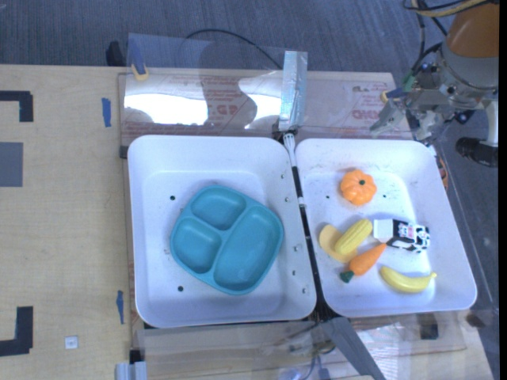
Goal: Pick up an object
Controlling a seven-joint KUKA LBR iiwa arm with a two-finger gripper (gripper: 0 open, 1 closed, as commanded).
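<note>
Bins side by side on the desk (55, 212), seen from above at a slant. The left bin (150, 172) carries a teal divided plate (227, 238) with three compartments, lying flat near the bin's middle. The right bin (451, 279) carries the small toys. A pumpkin (358, 187), orange with a green stem, sits toward the far side of that bin, apart from the rest. Nearer the front, a yellow corn cob (353, 237) lies tilted across a paler yellow piece (326, 236), touching it. Just below the cob, a carrot (367, 260) lies at a slant, its green end toward the bin's left front and its tip up toward a small white and black item (402, 233), which it appears to meet; what that item is cannot be told. A banana (407, 279) lies near the front right corner, just beside the carrot but apart from it.

The arm (475, 30), its orange band visible at the upper right, ends in the pincer (412, 117), which hangs beyond the far right corner of the right bin, well apart from every toy. How far the pincer is open cannot be told from here, and nothing can be seen between its tips. A clear sheet (206, 93) and a strip of grey tape (292, 89) lie behind the bins. A black cable (230, 39) loops over the sheet.
</note>
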